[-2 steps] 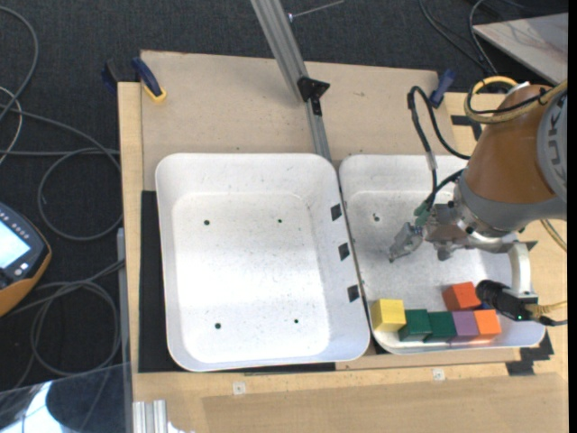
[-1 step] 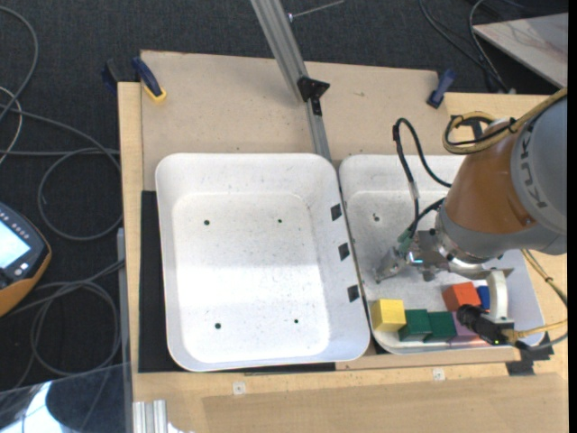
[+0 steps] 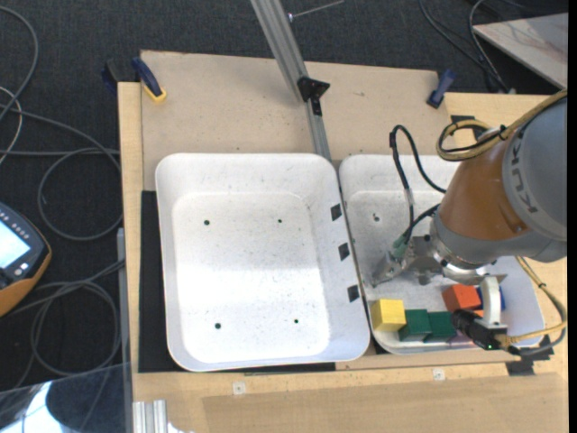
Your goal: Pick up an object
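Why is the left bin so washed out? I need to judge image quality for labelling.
Camera view: overhead light glares off the left bin, bleaching its floor; the arm shades part of the right bin; the yellow block and green block stay sharp; the pincer looks slightly blurred.

Bright, even light; sharp, faint shadows.

- A robotics lab or test cell: a plain wooden bench stands on dark carpet.
- Loose black cables trail over the floor at left.
- Blue clamps grip the bench's far edge.
- An aluminium strut rises from the far side.
- A handheld control pendant lies at far left.
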Available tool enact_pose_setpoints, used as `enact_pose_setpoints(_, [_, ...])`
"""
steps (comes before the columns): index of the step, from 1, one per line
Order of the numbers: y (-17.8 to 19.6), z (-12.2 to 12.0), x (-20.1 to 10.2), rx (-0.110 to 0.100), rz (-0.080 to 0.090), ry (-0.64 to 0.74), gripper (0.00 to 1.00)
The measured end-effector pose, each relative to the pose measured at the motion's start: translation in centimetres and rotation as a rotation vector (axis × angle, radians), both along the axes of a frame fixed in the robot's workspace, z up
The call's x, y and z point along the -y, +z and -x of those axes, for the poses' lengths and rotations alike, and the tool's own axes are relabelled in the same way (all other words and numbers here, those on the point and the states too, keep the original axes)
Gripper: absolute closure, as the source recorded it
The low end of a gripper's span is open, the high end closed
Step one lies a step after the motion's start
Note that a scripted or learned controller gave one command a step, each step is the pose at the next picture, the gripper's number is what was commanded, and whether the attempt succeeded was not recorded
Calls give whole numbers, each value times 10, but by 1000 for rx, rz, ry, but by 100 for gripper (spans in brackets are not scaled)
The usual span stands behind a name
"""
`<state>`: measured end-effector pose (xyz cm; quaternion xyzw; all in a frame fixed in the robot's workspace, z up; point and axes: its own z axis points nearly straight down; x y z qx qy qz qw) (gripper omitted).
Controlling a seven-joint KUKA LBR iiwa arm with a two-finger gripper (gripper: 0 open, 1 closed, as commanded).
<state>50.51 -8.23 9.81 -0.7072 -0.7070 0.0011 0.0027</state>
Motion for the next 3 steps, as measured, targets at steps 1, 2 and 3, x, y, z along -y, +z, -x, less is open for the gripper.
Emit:
enact_pose_setpoints(1, [12,-1,-1,6,0,1,100])
enact_pose_setpoints(2, [76,-2,1,13,3,2,100])
enact_pose_setpoints(3, [127,-4,1,13,3,2,100])
